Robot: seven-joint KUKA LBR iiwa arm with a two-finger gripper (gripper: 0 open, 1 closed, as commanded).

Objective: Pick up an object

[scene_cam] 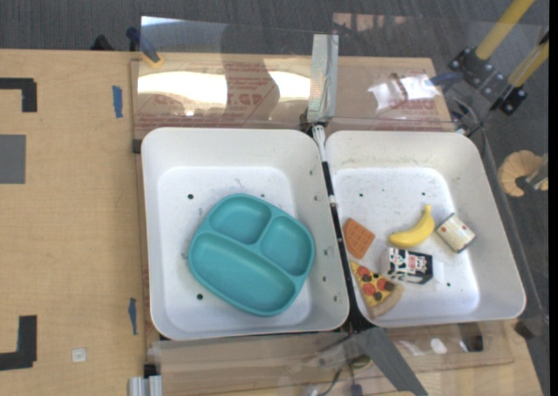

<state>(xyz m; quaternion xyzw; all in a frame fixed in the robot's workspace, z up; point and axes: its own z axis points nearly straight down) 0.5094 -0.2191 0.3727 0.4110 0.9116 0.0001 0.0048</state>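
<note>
You have two white bins side by side on the worktop [61, 211]. The left bin [166, 167] carries one thing, a teal divided plate [251, 253], lying flat and a little off-centre toward the lower right of that bin. The right bin [462, 172] holds the small pieces, gathered in its lower half: a banana [414, 230], a small white carton [455, 233] just to its right, a dark printed packet [410, 265] below it, an orange cracker [357, 236] to the left and a pizza slice [377, 287] at the bottom, partly up the bin's sloped wall. They lie close together, so a descent on one may nudge its neighbour; the banana looks the freest on its upper side. The cracker and pizza slice sit near the divider [324, 167] between the bins, which would likely crowd a grasp there. As for the hand, you cannot tell its state from this view.
</note>
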